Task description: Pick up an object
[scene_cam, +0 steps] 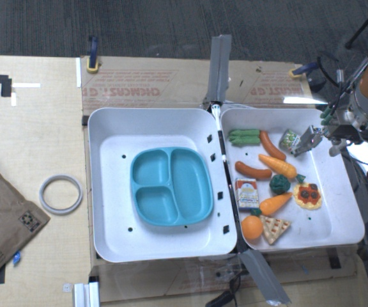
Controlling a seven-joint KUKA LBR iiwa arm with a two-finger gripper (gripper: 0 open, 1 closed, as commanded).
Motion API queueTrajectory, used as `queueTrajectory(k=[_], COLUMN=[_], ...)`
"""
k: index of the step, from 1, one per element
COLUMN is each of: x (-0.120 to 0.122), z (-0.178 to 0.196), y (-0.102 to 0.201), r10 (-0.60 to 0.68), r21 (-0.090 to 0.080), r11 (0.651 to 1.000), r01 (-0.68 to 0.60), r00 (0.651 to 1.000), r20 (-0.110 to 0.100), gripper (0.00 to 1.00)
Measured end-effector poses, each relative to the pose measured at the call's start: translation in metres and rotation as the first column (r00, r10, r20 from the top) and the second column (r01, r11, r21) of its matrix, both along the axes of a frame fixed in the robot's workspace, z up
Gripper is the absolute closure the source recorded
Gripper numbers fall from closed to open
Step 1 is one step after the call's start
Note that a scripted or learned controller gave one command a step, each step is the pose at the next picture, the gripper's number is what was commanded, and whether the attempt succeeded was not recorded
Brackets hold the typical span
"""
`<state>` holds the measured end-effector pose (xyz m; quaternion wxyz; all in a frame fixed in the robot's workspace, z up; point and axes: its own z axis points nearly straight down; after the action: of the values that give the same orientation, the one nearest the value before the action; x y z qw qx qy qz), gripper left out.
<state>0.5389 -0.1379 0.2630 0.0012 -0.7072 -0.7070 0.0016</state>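
Right bin (347, 190): open floor along right wall and near right corner. Crowded left half: two sausages (253, 169), two carrots (277, 165), one waffle (275, 229). Gripper (310, 140) near far right corner, fingers spread, grasping nothing. Left bin (101, 190): one teal tray (171, 186).

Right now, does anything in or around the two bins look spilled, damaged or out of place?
Nothing stands out. The toy food sits loosely heaped inside the right bin, nothing over its rim; the blue divided plate lies flat in the left bin. The gripper hovers over the right bin's far side.

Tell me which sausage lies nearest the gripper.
The upper sausage, beside the green beans; the other sausage lies lower left, farther from the gripper.
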Motion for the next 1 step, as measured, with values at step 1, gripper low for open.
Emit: queueTrajectory(k=[1], x=[0.0311], z=[-0.1599], y=[0.0109], r10=[-0.106], r21=[0.0], r11=[0.994], r01=[0.106], r00=[0.994], r20=[0.007], gripper=[0.0])
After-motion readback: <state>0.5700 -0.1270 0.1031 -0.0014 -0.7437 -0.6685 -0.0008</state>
